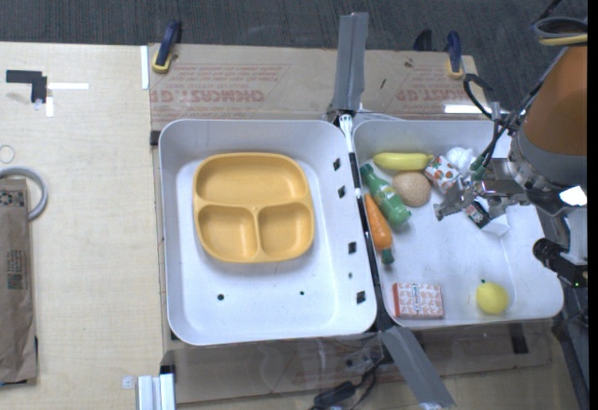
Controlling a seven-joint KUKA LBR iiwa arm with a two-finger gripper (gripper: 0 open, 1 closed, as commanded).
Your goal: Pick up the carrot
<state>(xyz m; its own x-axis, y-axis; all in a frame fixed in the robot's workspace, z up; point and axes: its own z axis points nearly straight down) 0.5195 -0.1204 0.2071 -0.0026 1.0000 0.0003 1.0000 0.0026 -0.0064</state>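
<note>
Your carrot (378,223) lies untouched along the left wall of the right bin (523,310), at about nine o'clock there, tucked beside the green bottle (385,197). Nothing of the pick is done yet. Your gripper (464,201) hangs near the bin's middle, toward two o'clock from the carrot and well apart from it, close to a small red-and-white packet (442,174). How wide it stands you cannot tell from here, and nothing shows in its hold. You have the whole approach, descent, grasp and lift left.
</note>
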